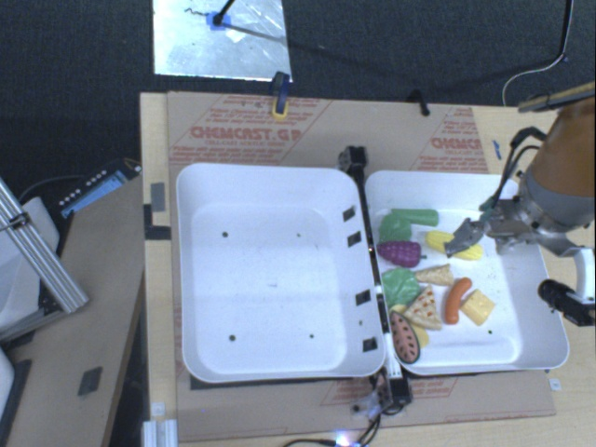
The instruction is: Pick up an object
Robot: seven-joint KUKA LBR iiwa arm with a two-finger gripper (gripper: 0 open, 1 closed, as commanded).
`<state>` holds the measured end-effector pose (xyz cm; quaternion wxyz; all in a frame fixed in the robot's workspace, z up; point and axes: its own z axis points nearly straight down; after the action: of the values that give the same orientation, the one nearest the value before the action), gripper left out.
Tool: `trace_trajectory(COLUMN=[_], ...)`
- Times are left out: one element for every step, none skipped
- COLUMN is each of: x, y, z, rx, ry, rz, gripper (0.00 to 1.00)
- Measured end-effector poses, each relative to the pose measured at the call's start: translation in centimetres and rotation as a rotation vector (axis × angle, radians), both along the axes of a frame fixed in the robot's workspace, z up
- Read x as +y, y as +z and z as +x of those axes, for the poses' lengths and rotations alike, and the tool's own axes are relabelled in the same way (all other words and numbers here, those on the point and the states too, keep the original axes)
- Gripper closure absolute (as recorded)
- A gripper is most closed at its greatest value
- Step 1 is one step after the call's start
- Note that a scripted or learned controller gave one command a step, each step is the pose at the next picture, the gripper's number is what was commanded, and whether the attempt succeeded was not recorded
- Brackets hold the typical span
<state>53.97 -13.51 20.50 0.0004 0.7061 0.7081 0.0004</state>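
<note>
Toy food pieces lie clustered in the right bin (535, 343): a green pepper (407, 221), purple grapes (399, 252), a yellow piece (453, 244), a pizza slice (425, 307), a sausage (456, 299), a cheese cube (478, 306) and a watermelon slice (404, 335). The gripper (463, 238) hangs over the yellow piece; its finger state cannot be told. The left bin (270, 268) adjoins. Both sit on a cardboard sheet (242, 124) over a wooden bench (154, 156). Dark carpet (74, 63) and a shiny metal plate (220, 26) lie beyond.
</note>
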Motion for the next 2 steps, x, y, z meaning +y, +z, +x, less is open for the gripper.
trace_trajectory(x=[2.9, 2.7], y=[-12.3, -10.8], z=[-5.3, -5.0], rx=[0.006, -0.002], ry=[-0.002, -0.001], rz=[0.003, 0.0], gripper=[0.0, 1.0])
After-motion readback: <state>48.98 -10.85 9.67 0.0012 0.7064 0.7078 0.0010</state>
